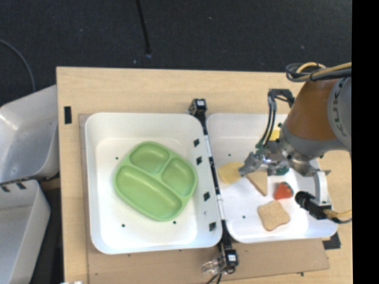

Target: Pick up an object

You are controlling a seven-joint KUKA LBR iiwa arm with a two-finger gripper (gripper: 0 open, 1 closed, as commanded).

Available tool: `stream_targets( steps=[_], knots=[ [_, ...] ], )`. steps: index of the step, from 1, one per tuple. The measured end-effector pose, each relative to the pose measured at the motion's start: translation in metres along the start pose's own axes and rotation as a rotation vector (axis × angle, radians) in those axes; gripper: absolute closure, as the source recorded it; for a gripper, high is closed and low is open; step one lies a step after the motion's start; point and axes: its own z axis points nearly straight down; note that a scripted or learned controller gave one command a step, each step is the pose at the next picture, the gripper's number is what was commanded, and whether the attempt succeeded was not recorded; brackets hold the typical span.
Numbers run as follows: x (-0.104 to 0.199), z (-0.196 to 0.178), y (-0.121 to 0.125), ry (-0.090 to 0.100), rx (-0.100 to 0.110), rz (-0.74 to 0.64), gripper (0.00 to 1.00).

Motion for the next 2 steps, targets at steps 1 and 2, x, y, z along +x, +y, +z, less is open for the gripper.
stream_targets(
  steps=[1, 2],
  knots=[
    [-0.002, -0.057, 0.012, 0.0, 0.0, -0.006, 1.0],
    [-0.003, -0.111, 0.013, 0.0, 0.0, -0.006, 1.0]
  ],
)
